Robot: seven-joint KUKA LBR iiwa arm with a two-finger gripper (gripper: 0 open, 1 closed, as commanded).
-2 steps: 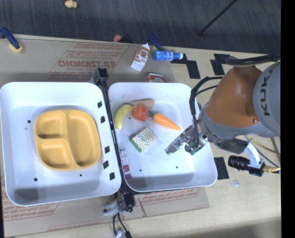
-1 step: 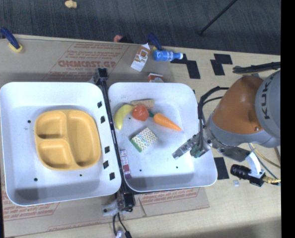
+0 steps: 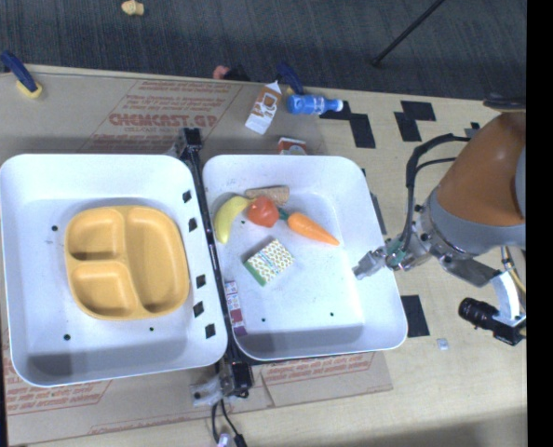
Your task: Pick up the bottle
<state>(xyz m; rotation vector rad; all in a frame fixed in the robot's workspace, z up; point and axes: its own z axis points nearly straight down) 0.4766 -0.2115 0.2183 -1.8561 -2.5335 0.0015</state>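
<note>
Blue bottle (image 3: pixel 312 105) lies flat behind the bins, cap pointing right.

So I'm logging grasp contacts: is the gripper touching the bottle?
Apart. The camera view shows the gripper at the right bin's right rim, the bottle far beyond it on the bench.

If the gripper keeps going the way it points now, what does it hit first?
The gripper points left over the right bin's rim. The green box lies first in that line, though the gripper's height is unclear.

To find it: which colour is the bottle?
Blue, with a white end; the bottle lies behind the bins, camera view.
</note>
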